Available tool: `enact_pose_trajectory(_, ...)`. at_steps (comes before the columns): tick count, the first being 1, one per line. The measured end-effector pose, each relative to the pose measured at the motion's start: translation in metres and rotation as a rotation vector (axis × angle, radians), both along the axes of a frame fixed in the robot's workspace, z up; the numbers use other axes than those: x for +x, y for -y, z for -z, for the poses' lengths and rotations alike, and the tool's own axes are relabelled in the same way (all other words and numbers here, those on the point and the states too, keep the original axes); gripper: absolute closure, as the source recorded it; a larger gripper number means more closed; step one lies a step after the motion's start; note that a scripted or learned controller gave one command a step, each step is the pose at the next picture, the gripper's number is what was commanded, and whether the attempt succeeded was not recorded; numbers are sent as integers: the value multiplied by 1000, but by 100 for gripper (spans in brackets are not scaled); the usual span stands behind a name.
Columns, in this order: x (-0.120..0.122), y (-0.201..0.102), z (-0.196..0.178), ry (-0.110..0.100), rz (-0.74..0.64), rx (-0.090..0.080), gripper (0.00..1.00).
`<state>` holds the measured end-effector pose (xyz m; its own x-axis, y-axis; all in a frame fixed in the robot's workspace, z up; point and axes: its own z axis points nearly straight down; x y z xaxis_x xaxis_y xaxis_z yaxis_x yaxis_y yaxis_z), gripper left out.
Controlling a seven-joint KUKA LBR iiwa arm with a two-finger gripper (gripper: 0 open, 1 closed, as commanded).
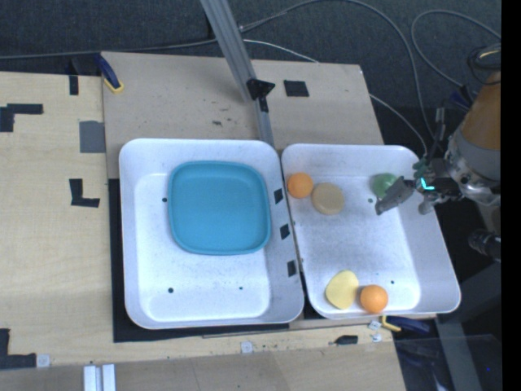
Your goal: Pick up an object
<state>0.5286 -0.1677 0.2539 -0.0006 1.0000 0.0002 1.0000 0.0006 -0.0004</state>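
My gripper (409, 201) hangs over the right edge of the right bin (423, 251), open with nothing between its fingers. One dark finger (394, 195) points left into the bin, just below a small green object (382, 183) that it partly covers. Left of that lie a tan round disc (328, 199) and a small orange ball (299, 186). At the bin's front sit a yellow lump (342, 289) and a second orange ball (374, 298), touching each other.
The left bin (142, 243) holds a blue square plate (218, 207). A grey metal bar (236, 47) runs from the top down to the gap between the bins. Cables (407, 47) lie behind the right bin.
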Motion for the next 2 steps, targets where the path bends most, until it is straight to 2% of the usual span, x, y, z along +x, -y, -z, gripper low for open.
enact_pose_trajectory(1,0,0,0,0,0,0,0)
enact_pose_trajectory(2,2,0,63,-6,0,1,0)
